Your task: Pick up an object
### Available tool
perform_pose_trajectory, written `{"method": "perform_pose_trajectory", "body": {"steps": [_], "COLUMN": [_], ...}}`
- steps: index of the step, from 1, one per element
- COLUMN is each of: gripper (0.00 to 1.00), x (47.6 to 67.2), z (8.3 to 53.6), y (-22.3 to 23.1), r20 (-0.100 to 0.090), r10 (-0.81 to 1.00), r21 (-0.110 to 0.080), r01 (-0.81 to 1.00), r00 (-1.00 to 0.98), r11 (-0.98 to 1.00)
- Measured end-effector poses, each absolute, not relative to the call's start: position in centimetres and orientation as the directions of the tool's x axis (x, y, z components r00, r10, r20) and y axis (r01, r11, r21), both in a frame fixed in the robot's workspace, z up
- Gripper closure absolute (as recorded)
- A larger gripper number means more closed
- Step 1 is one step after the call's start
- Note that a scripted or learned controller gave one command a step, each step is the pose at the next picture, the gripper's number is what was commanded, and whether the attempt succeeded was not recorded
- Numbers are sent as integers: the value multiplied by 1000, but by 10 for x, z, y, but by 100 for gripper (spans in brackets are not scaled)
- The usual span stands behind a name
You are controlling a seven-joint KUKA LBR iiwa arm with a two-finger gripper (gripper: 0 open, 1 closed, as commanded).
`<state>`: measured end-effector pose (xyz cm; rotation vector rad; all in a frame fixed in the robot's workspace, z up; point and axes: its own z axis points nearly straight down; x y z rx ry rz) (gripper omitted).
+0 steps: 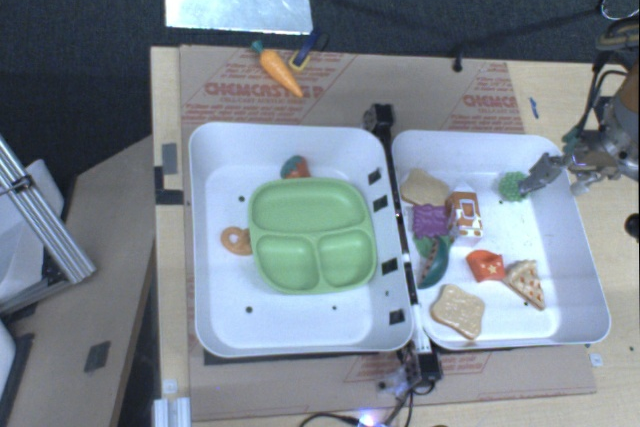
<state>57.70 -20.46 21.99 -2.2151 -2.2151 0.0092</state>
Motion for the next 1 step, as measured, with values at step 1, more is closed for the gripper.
{"method": "perform_pose_trajectory", "body": {"steps": [1], "gripper": [0], "x": [580], "z": [227], "y": [-204], "r20": [-1], "r10": [1000], "r21": [1], "r01": [1000], "r00": [-4], "r11": [4]}}
